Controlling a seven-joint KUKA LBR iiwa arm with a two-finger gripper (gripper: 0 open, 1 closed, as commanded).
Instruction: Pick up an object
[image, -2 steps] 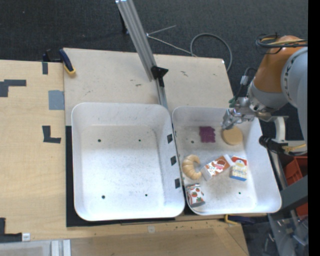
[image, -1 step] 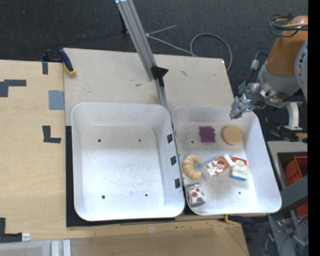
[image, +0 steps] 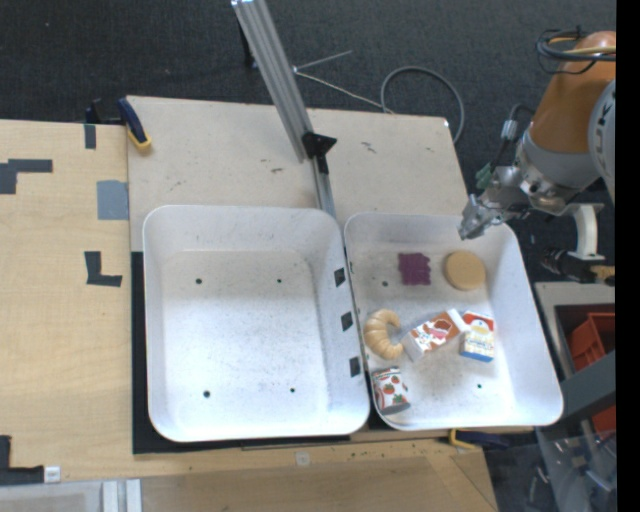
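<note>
- The bench (image: 250, 150) carried two shallow white bins side by side, the left bin (image: 160, 300) and the right bin (image: 530, 340), their inner rims touching along the middle.
- The arm (image: 570, 110), grey with an orange band, reached in from the right and stood above the far right corner of the right bin.
- The gripper (image: 472, 226) pointed downward over the bin's far rim, just above and beside the tan round disc (image: 465, 270). Nothing was seen between its tips, and from where I stood I could not tell whether they were apart or together.
- Six small objects lay in the right bin, all candidates for the pick.
- The tan round disc lay flat near the far right corner, with a purple block (image: 414, 268) just beside it on its left, the two apart.
- A croissant-like pastry (image: 383, 334) lay near the bin's left wall, toward the middle.
- A red and white carton (image: 433, 333) lay tilted just right of the pastry, close to it; contact could not be confirmed.
- A small carton with a blue base (image: 478, 338) lay just right of the red and white carton.
- A red and white can (image: 391, 390) lay on its side at the near left corner of the right bin, against the wall.
- A grey metal rail (image: 285, 90) ran at a slant from the far edge down to the junction of the two bins.
- A yellow-handled clamp (image: 133, 124) sat at the bench's far left corner.
- A looped cable (image: 420, 90) lay on the dark floor behind the bench.
</note>
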